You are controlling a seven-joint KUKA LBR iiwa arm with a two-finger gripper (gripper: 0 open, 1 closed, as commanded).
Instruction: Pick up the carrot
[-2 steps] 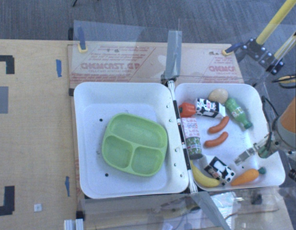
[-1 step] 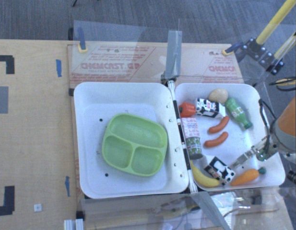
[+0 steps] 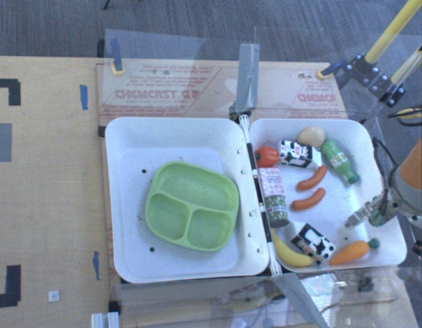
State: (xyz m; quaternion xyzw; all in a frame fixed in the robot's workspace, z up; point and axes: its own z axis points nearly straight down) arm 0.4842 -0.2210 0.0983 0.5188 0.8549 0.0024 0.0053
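The small orange carrot (image 3: 350, 253) with a green tip lies at the near edge of the right white bin (image 3: 392, 183), close to the near right corner. It rests flat on the bin floor. Nothing is lifting it, so the picking up is not done yet. All of the job is left, as far as I can tell: get over the carrot, close on it, and raise it.

The carrot's long side runs from left to right, tilted a little. Its thin point faces left, toward the black and white box (image 3: 314, 240) and the yellow banana (image 3: 290, 249) just beside it. Its green end faces right and a bit farther back.

Just behind the carrot is the gripper (image 3: 368, 214), coming in from the right side. It is near the carrot but not touching it. It looks like it holds nothing, and I cannot tell if it is spread wide or pinched.

Farther back lie two red-brown sausages (image 3: 310, 190), a tall can with a label (image 3: 273, 197), a green bottle (image 3: 339, 161), a red pepper (image 3: 267, 156) and a tan round thing (image 3: 311, 137).

In the left white bin (image 3: 128, 149) sits a green tray with three parts (image 3: 191, 206).
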